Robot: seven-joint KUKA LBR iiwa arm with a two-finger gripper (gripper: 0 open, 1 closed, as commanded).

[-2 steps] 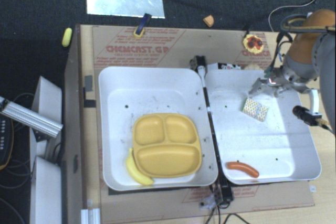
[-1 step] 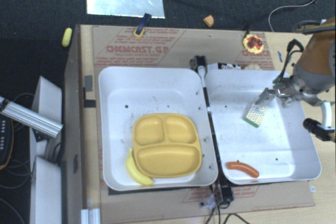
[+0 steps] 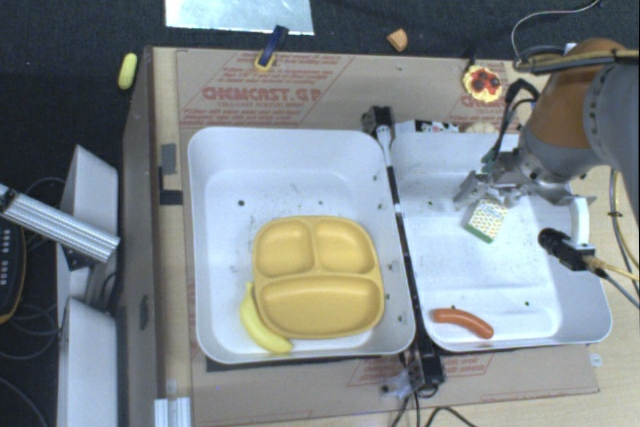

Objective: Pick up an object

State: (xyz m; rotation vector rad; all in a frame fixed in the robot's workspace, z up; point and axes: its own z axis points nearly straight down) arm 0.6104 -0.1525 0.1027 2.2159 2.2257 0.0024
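And here is the arm (image 3: 580,115), grey with its orange band, reaching in from three o'clock over the right bin (image 3: 560,320), and the gripper (image 3: 490,198) sits low in the upper half of that bin. Right at the fingertips is a small sponge-like block (image 3: 487,220), pale with a green edge and a dotted face, tilted and sitting just under the metal fingers; the fingers reach down to its top edge and look pinched onto it, the block hanging skewed from them toward six o'clock. Down at the six o'clock wall of the same bin lies an orange hot dog sausage (image 3: 462,321), well apart from the gripper. Across the black divider, the left bin (image 3: 215,215) carries a yellow divided plate (image 3: 318,275) with three compartments, sitting toward its six o'clock side, and a yellow banana (image 3: 258,323) curls against the plate's seven o'clock rim, touching it. Beyond the bins at twelve o'clock, on the brown board (image 3: 300,85), a blue and yellow clamp (image 3: 270,48) rests at the edge, and a small red and yellow toy (image 3: 483,82) sits near the one o'clock corner
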